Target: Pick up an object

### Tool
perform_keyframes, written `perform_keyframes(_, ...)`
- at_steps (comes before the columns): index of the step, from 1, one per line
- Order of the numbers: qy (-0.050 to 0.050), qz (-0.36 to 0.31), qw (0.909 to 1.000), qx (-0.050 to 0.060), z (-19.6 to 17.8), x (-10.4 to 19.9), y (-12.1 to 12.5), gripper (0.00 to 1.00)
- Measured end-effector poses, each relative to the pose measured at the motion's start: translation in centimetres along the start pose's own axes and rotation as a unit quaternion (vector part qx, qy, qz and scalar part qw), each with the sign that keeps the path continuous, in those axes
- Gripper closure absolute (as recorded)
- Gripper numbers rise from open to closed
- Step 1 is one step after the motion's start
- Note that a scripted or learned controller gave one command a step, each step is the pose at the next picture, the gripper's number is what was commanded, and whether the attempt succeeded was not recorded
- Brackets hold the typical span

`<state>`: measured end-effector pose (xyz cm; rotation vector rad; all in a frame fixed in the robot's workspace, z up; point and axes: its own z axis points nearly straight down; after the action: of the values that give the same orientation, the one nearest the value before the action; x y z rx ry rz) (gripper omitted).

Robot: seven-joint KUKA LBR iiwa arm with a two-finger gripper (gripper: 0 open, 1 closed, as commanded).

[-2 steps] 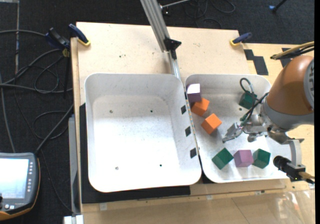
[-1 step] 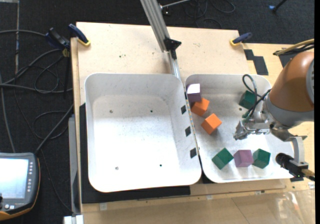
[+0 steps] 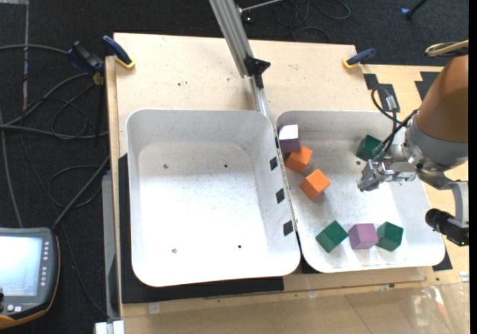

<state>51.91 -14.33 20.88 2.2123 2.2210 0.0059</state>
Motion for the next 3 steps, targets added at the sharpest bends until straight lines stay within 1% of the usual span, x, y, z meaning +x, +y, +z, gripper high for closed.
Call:
perform_keyframes(1,0.001,0.001,1.0,0.003,-0.1,0.0,0.1,1.0)
perform_keyframes(2,0.001,-0.002,1.0,0.002,-1.0,3.8,2.5,1.0)
perform_keyframes(3,0.002,-0.002,1.0,0.002,-0.8,8.3,6.3,1.0)
